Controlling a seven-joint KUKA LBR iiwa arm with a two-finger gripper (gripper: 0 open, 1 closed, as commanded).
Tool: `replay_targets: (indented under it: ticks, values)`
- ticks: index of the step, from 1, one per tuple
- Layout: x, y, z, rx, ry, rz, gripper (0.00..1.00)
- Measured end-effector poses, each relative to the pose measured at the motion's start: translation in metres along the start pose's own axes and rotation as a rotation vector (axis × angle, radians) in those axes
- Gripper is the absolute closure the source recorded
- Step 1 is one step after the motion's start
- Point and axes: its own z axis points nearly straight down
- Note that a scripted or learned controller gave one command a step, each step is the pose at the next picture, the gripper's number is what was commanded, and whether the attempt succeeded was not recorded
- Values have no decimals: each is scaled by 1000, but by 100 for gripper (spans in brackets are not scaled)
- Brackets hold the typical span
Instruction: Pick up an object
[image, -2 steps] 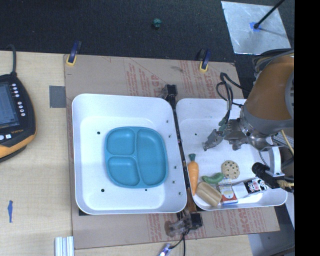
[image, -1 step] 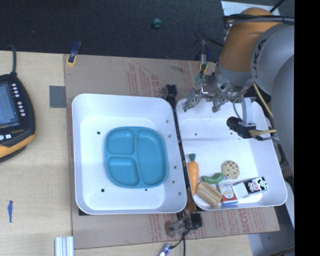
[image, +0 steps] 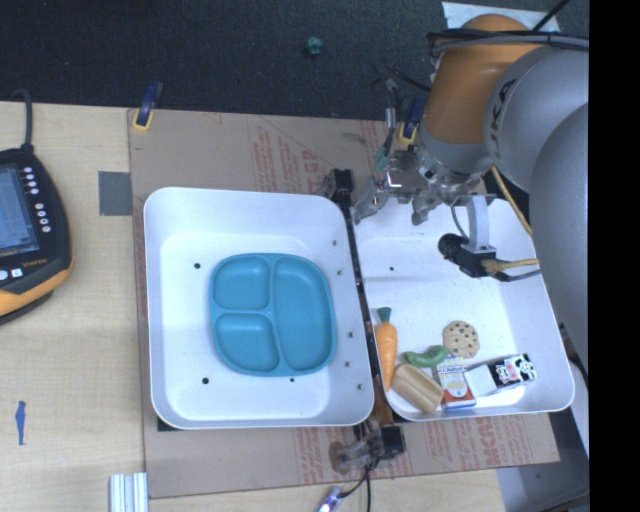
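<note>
Gripper (image: 400, 200) hovers at upper right of frame, fingers spread, nothing between them; I see carrot (image: 386, 345), cookie (image: 460, 338), bread roll (image: 416, 387) lower right.

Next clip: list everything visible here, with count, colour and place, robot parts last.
Bins: two, white, side by side on the bench.
Divided plate: one, blue, middle of left bin.
Carrot: one, orange, right bin by the shared wall.
Bread roll: one, tan, near corner of right bin.
Cookie: one, speckled beige, right bin.
Green piece: one, between carrot and cookie.
Cartons: two, one red-white, one black-white, near edge of right bin.
Pendant: one, black-orange, left bench edge.
Clamp: one, blue-yellow, far left of the cardboard.
Arm: one, grey with orange band, from the right.
Tool: one, over right bin's far edge.
</note>
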Motion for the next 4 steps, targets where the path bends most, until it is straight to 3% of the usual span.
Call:
replay_targets:
  ticks: [1, 2, 3, 4]
  values:
    - [-10, 0, 0, 0, -1, 2, 0]
    - [11, 0, 0, 1, 0, 0, 0]
    - [-34, 0, 0, -2, -1, 2, 0]
    - [-4, 0, 0, 0, -1, 0, 0]
